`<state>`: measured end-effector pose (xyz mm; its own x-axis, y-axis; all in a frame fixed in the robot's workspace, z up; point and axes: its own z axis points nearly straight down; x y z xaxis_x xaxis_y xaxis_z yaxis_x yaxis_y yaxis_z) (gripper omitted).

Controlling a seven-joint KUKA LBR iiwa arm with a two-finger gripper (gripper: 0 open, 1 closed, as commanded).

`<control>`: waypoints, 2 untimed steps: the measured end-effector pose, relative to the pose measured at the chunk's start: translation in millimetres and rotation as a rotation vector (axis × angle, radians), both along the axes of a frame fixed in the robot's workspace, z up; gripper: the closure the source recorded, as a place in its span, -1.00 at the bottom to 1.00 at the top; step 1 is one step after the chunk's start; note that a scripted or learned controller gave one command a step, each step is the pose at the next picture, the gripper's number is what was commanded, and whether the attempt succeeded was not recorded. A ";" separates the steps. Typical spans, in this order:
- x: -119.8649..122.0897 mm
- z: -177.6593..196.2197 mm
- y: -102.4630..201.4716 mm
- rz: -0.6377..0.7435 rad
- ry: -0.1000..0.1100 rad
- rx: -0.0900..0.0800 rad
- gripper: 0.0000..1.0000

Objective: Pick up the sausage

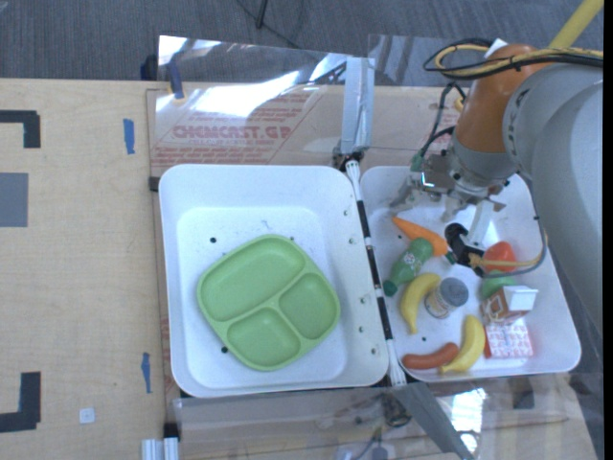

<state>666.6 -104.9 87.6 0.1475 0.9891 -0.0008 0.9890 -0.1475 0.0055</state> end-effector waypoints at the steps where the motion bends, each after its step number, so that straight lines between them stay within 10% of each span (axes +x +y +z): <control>1: 0.9 8.4 -49.2 0.065 0.001 -0.001 -1.00; 2: 2.4 -0.2 -91.1 -0.048 0.002 0.004 -1.00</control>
